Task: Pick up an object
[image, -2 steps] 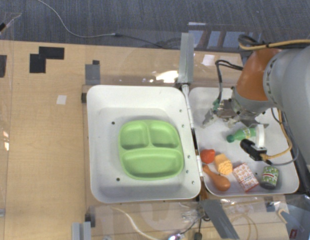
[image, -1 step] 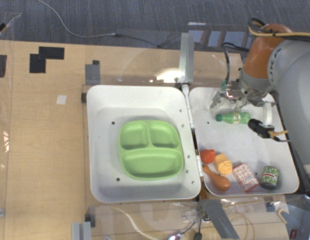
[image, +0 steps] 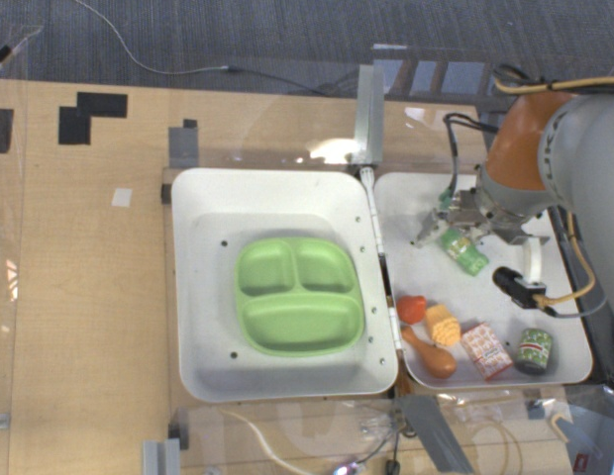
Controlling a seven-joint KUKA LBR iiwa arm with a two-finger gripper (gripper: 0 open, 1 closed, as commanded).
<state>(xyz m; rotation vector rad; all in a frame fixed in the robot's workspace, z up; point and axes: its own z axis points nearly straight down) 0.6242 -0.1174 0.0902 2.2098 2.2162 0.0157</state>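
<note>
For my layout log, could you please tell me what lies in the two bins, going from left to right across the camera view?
green divided plate → red tomato → yellow corn piece → pink carton → dark green can

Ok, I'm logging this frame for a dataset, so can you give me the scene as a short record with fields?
left bin: holds a green plate with three compartments
right bin: green pack, tomato, corn, drumstick, pink box, green can
gripper: over the right bin's far half, right at the green pack
grasp: cannot tell
</note>
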